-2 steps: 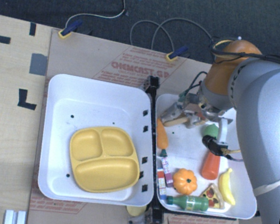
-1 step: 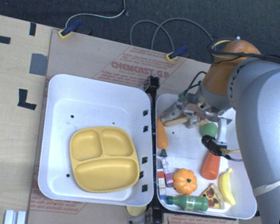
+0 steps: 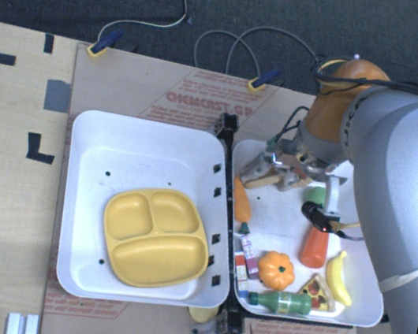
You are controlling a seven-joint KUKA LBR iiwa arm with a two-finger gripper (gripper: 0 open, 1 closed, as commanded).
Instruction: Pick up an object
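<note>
The camera view showed the arm [image 3: 393,147] reaching in from the right over the right bin [image 3: 363,313], its orange band [image 3: 335,96] above the wrist. The gripper [image 3: 259,177] hung low near the bin's upper left part, its pale fingers [image 3: 255,170] pointing left toward the divider between the two bins. Whether the jaws were spread or pressed together could not be told, and nothing was seen between them.

Just below the fingers, a carrot [image 3: 240,202] lay along the left wall of the right bin. Farther down sat a small pumpkin [image 3: 278,270], with a small packet [image 3: 245,258] just left of it. A green bottle [image 3: 281,301] lay on its side along the near wall, beside a pizza slice [image 3: 318,292]. A banana [image 3: 339,278] lay near the right wall, and an orange-red bottle [image 3: 314,245] with a dark cap stood between it and the pumpkin.

The left bin [image 3: 89,141] held a yellow divided plate [image 3: 155,237], lying flat in its middle.
</note>
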